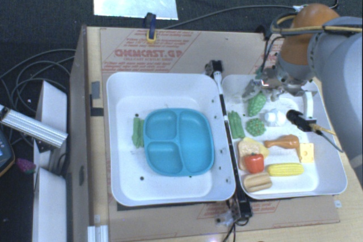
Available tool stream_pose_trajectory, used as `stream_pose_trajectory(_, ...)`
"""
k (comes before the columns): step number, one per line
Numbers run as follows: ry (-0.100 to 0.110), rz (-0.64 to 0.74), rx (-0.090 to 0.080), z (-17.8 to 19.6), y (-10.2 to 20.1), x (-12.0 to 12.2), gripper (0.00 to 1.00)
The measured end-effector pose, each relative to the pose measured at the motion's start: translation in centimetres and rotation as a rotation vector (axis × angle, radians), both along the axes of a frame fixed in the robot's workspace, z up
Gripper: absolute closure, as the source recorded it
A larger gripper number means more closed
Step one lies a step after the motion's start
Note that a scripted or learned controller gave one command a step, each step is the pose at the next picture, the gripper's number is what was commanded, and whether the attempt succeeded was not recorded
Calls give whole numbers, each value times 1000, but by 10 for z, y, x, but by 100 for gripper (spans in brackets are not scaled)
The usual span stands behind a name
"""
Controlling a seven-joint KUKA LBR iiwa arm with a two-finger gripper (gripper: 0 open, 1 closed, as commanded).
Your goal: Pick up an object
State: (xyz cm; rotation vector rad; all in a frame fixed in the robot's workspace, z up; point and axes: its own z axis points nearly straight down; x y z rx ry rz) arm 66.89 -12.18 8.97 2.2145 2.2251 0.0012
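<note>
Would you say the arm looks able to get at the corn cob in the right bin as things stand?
Probably yes. The corn cob lies uncovered near the front of the right bin, with nothing stacked on it. The gripper is over the same bin's back part, so the way looks free.

arm [334, 48] cut off at right edge

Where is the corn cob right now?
The corn cob lies in the right bin, near its front edge, just right of the red pepper and below the chicken drumstick.
</note>
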Motion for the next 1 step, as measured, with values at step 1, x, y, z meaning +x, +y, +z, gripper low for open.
stream_pose_trajectory(1,0,1,1,-5,36,-2,0)
